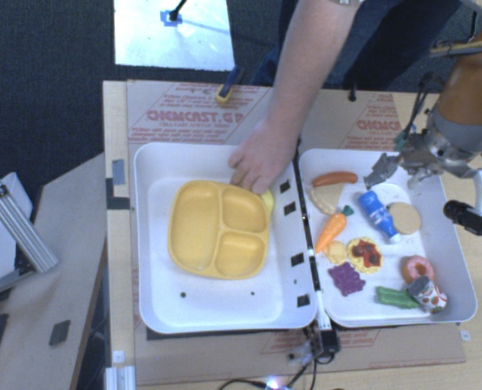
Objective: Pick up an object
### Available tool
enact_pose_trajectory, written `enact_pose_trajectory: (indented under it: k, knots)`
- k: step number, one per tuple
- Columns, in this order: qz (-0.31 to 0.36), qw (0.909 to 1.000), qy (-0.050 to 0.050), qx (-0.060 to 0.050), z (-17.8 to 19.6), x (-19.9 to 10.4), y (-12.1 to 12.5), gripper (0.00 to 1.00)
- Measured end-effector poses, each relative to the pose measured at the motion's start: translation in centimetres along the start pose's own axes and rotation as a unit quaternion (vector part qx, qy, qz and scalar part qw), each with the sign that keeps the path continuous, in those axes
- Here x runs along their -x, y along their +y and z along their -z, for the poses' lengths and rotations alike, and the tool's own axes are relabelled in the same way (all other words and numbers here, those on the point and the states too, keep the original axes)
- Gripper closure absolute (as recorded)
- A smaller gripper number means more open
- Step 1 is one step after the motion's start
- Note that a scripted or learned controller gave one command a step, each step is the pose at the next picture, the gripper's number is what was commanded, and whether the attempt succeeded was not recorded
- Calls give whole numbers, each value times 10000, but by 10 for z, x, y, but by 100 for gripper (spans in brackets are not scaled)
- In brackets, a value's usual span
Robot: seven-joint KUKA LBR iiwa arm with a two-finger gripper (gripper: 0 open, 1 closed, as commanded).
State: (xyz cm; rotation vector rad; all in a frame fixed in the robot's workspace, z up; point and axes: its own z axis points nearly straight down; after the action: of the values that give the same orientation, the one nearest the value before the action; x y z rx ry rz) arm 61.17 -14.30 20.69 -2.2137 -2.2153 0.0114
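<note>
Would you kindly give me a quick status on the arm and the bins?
Gripper open, above right bin's far edge, holding nothing. Blue bottle nearest, untouched. Person's hand in left bin at yellow tray.

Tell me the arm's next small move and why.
Probably hold position for now. A person's hand is reaching into the left white bin at the yellow divided plastic tray. The gripper hangs over the right white bin, just above the blue plastic bottle, a likely target once the hand leaves.
</note>
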Motion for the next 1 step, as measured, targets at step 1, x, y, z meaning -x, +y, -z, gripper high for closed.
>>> enact_pose_trajectory:
  k: [1]
  knots:
    - [11, 10000, -12, 67, 8, 0, 3, 0]
